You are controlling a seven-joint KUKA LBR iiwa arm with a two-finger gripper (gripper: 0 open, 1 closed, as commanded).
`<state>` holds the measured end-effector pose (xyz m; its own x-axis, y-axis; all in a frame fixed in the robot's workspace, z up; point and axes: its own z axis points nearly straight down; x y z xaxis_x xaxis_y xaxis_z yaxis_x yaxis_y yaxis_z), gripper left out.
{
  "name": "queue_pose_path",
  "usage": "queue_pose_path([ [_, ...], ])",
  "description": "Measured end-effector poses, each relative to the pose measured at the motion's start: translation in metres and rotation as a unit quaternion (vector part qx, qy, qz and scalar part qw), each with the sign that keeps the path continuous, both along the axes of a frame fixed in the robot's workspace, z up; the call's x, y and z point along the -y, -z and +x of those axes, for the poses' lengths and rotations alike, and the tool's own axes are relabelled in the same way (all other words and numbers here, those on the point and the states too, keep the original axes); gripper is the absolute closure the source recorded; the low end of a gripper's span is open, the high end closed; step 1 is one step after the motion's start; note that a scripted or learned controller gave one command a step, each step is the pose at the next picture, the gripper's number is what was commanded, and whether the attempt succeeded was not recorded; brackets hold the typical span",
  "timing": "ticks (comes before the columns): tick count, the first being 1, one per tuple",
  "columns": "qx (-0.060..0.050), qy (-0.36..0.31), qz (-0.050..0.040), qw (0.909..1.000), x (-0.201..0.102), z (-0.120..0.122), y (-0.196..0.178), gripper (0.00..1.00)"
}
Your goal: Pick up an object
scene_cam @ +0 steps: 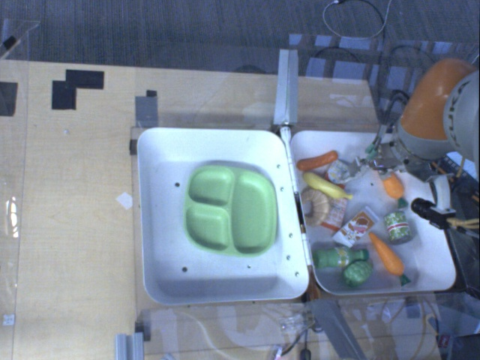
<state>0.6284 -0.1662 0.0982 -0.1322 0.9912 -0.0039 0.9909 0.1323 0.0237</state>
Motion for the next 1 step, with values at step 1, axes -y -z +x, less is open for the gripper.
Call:
queue_pose_path([
  [1, -0.009, 0.073, 0.001, 0.9973, 0.0173, -0.0477, -0.0426, 0.0],
])
